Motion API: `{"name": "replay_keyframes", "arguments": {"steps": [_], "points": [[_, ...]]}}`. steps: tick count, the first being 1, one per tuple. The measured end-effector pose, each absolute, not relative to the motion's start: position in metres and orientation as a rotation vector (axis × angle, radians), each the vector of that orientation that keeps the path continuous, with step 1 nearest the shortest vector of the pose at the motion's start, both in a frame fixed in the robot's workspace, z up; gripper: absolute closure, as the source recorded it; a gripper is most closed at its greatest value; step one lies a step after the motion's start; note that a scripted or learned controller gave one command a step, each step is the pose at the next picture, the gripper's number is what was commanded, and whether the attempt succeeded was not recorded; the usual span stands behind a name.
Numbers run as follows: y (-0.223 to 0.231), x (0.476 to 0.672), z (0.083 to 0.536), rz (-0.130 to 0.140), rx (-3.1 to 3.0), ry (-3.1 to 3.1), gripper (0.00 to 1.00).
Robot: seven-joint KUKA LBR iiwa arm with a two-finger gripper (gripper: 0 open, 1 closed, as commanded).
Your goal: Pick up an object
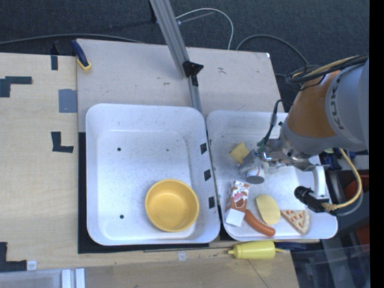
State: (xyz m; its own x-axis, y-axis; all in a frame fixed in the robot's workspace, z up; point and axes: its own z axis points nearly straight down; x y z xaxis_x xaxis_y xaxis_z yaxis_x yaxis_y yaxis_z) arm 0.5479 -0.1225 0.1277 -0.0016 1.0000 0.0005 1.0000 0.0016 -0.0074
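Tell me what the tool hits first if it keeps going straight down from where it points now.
Probably the floor of the right bin, just beside the yellow cheese wedge. The tool hangs close above there, though depth is unclear from this slant.

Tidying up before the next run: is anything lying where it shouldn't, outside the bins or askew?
Yes. A yellow mustard bottle lies on its side on the bench, just outside the right bin's near rim. A small blue and yellow clamp-like item also sits on the board beyond the left bin.
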Motion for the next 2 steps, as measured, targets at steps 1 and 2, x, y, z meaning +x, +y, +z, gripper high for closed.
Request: {"name": "replay_keyframes", "arguments": {"steps": [1, 2], "points": [[-0.122, 0.549, 0.140, 0.004, -2.215, -2.222, 1.00], [-0.127, 0.556, 0.199, -0.004, -2.223, -2.226, 1.00]]}}
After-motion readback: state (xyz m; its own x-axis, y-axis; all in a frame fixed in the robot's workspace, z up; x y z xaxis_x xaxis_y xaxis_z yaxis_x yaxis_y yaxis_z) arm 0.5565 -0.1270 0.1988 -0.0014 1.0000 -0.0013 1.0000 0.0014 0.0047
